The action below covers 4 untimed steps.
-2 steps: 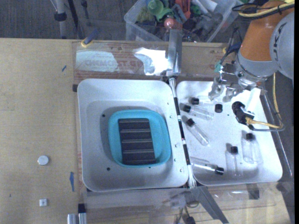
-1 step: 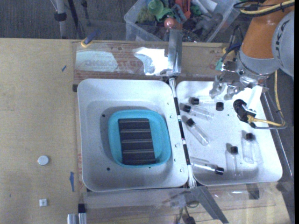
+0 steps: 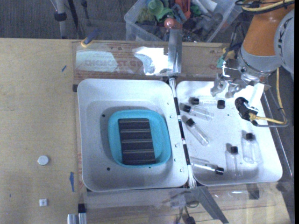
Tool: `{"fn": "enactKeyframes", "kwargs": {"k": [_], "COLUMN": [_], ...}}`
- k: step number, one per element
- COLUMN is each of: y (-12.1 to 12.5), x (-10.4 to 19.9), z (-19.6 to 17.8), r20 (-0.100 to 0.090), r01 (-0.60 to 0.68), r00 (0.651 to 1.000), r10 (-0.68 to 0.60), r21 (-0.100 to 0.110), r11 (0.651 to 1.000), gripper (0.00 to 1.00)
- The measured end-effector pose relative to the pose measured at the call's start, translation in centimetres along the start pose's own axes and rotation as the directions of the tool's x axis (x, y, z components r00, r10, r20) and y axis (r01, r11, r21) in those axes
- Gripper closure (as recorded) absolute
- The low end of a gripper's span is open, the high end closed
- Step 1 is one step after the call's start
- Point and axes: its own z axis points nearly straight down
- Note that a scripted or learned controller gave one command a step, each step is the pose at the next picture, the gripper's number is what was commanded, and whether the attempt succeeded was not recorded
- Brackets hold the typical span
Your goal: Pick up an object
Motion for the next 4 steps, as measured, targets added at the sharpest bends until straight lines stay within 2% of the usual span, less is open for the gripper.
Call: {"fn": "enactKeyframes", "kwargs": {"k": [1,2,3,4], "y": [0.1,4.0,4.0,3.2], "x": [0.0,0.0,0.1,3.6], "z": [-1.0,0.7,-0.3,0.8], "r20": [0.002,-0.005,-0.003,-0.004], "r01": [0.001,-0.191,-0.188,-0.247], "r00": [1.0,0.982,0.982,0.969], "r10": [-0.001,0.191,0.188,0.247], "r21": [-0.002,0.005,0.002,0.011], "r11": [1.0,0.982,0.982,0.969], "gripper": [1.0,1.0,1.0,1.0]}}
